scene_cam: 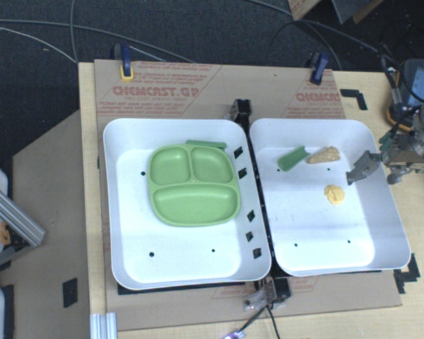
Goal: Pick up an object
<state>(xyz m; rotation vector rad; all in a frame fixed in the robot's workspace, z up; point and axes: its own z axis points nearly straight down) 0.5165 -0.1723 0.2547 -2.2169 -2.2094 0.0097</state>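
Gripper point(364, 167) over the right bin's point(381, 253) right edge, nothing between its fingers; whether they're spread or closed I can't tell.
Yellow piece point(334, 194) lies just left of it, tan piece point(323, 155) touching a green block point(292, 159) beyond. Left bin point(127, 260) holds a green plate point(193, 185). Board point(155, 87) reads "CHEMCAST GP".

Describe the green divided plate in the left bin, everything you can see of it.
The green divided plate is a pale green, rounded-square dish that looks like matte plastic. Raised ridges split it into three compartments: two small ones at the far side and one wide one nearer the camera, all bare. It lies flat and upright on the floor of the left bin, toward its far half. A darker green flat piece shows at its far edge.
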